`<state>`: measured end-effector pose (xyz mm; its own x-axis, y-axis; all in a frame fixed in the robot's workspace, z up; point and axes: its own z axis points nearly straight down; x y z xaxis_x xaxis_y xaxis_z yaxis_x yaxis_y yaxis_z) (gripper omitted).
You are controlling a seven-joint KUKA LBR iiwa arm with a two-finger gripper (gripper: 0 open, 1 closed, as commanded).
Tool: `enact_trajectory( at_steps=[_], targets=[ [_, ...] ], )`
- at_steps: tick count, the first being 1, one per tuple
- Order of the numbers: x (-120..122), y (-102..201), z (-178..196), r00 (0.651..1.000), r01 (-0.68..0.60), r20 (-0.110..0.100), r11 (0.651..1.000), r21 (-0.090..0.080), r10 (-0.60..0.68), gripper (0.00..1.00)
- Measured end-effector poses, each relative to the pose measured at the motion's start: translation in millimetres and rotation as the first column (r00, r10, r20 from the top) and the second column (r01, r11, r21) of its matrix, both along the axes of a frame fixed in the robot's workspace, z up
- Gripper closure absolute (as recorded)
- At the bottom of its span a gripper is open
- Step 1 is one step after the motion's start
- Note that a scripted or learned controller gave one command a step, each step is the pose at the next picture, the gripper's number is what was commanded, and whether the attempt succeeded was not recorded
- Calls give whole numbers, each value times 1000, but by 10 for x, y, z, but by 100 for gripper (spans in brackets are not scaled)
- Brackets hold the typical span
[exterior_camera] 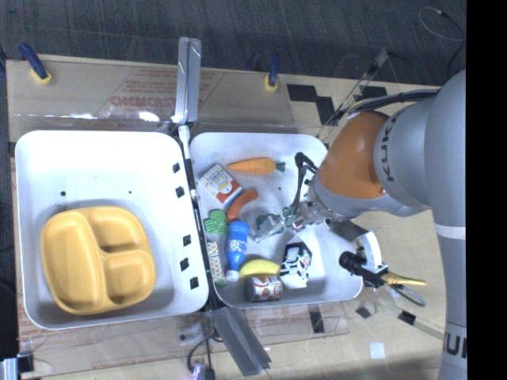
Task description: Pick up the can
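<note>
The can is small and silvery with a reddish label. It lies on its side at the front edge of the right bin, just below a yellow banana. My gripper is low over the middle of that bin, reaching in from the right under the orange band of the arm. It sits well behind the can, with the banana and a black-and-white cow-patterned item between them. Nothing shows in its grasp.
The right bin also holds a carrot, a small juice carton, a red sausage-like piece, a green item and a blue bottle. In the left bin lies a yellow divided tray.
</note>
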<state>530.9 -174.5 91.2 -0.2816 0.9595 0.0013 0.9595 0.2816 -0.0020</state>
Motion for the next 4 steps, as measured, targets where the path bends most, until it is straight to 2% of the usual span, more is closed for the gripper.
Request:
enact_trajectory(
  at_steps=[1, 2, 3, 4],
  targets=[
    [127, 58, 333, 990, -142, 2, 990, -1, 142, 0],
    [-23, 263, 180, 949, -316, 1, 949, 1, 316, 0],
    [756, -286, 215, 939, -344, 3, 939, -1, 344, 0],
    [987, -221, 23, 886, -464, 5, 886, -4, 464, 0]
  ],
)
